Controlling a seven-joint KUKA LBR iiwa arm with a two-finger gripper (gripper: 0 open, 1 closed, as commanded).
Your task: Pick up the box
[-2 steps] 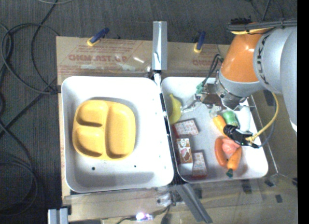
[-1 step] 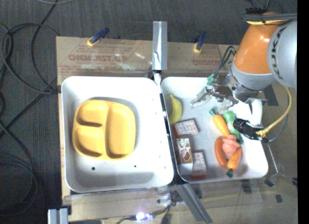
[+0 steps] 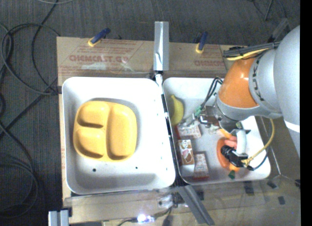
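- Gripper (image 3: pixel 208 119) hung low over the middle of the right bin (image 3: pixel 261 169), under the grey arm's orange band (image 3: pixel 239 86). The wrist covered its tip from above, so I could not tell how far open it was or whether it had hold of anything.
- Three small brown-and-white boxes lay in the left half of that bin.
- First box (image 3: pixel 189 131) lay just beside the gripper, on its lower left. Whether the two touched could not be told.
- Second box (image 3: pixel 185 152) lay right below the first, lengthwise toward the near wall.
- Third box (image 3: pixel 200 165) lay just right of the second, close to the bin's near wall.
- Banana (image 3: pixel 176 109) rested along the right bin's left wall, above the first box.
- Orange object (image 3: pixel 223 153) sat right of the boxes, partly covered by the robot's own parts; its kind was unclear.
- Left bin (image 3: pixel 146 171) held a yellow divided plate (image 3: pixel 106 129), which lay flat near its middle, with one long compartment and two smaller ones.
- Both bins sat side by side on a cardboard sheet (image 3: pixel 117 57), with a metal strip (image 3: pixel 161 45) upright in view at the far end of the seam between them.
- Two clamps (image 3: pixel 99 36) (image 3: pixel 201 41) gripped the sheet's far edge.
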